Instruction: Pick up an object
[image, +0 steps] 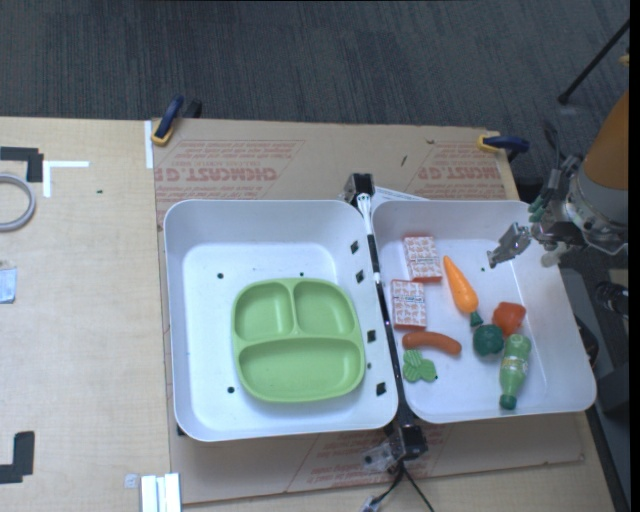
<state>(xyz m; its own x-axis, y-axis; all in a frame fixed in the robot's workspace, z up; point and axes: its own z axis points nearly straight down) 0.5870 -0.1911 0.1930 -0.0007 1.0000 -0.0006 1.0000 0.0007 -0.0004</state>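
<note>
Right bin (560, 400), mid-right of frame: carrot (460, 285) lies slantwise among other toys, prob. light, stiff, slick plastic; best taken across its thick middle. Gripper (515, 243) hovers just up-right of carrot, w/ nothing between its fingers; open or closed can't be told.

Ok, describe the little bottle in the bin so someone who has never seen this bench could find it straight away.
Start at the right white bin, the one holding the toy food rather than the green divided plate. Go to its near right corner: the bottle lies there, just below the dark green round vegetable. It is the only pale green, see-through piece, with a white label and a dark green cap.
</note>
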